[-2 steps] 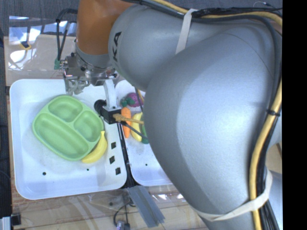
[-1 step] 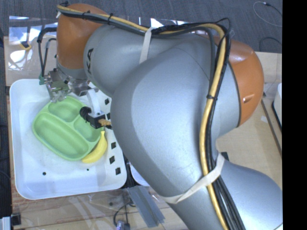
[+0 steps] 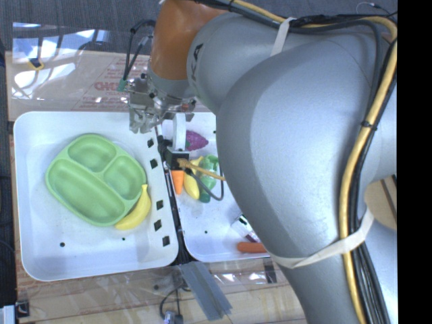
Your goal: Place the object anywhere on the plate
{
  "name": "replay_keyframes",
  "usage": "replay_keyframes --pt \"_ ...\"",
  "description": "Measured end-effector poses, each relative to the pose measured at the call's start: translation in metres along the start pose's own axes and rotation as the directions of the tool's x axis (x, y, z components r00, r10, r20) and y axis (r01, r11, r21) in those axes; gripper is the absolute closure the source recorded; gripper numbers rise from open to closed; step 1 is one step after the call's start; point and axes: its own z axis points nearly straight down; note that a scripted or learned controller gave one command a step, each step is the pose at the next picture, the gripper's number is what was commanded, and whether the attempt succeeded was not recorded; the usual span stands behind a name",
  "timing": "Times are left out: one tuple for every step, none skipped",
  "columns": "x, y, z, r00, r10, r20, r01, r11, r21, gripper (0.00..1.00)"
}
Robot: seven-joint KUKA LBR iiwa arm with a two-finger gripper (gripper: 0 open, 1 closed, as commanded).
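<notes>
Though the arm fills much of the camera view, its gripper (image 3: 143, 119) can be made out above the far edge of the left bin (image 3: 34, 181), close to the wall shared with the right bin (image 3: 209, 248); whether it is spread or pressed together cannot be told, and nothing shows between its fingers. Green plate (image 3: 94, 177): three compartments, mid-left bin, lying at a slant. Banana (image 3: 137, 212): curled against the plate's near-right rim, touching it, resting on the bin floor rather than in a compartment, so by my reading the placing is not yet done. Right bin, along the shared wall: purple piece (image 3: 196, 140), carrot (image 3: 177, 180), a yellow piece (image 3: 192, 186), a green piece (image 3: 210, 165), heaped close together; an orange piece (image 3: 251, 247) near the front edge. The arm's bulk hides the rest of that bin. Nothing lies between gripper and plate.
</notes>
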Motion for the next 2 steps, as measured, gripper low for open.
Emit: replay_keyframes --pt "0.033 0.001 -0.048 1.0 0.015 0.0 -0.015 1.0 0.0 1.0" --pt "0.024 0.003 -0.103 0.985 0.171 0.0 -0.171 0.985 0.0 1.0"
